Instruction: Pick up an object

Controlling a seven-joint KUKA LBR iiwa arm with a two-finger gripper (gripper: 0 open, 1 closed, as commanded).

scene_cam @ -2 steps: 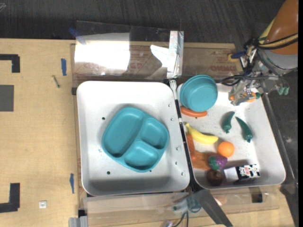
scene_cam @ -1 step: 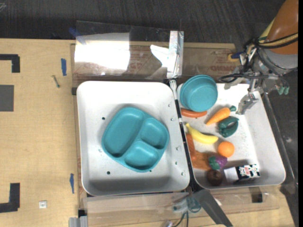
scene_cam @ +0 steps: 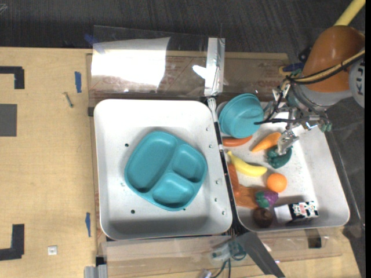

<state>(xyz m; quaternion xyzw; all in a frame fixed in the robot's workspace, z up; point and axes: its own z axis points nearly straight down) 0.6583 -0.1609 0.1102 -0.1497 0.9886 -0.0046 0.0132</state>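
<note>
The right bin (scene_cam: 324,172) holds the toy food. My gripper (scene_cam: 284,148) hangs low over the bin's upper middle, its tip right at a small dark teal object (scene_cam: 279,160). Just to its left lies an orange carrot (scene_cam: 265,142), touching or nearly touching the gripper. Nothing is visibly lifted off the bin floor. A yellow banana (scene_cam: 248,168) and a round orange (scene_cam: 277,182) lie just below the gripper. The grey arm with its orange band (scene_cam: 333,57) comes in from the upper right.
A teal bowl (scene_cam: 242,114) sits in the right bin's back left corner, above a red-orange piece (scene_cam: 236,141). Near the front lie a purple toy (scene_cam: 266,198), a dark round fruit (scene_cam: 262,216) and a white and black bottle (scene_cam: 300,211). The left bin (scene_cam: 110,126) holds a teal divided plate (scene_cam: 166,168).
</note>
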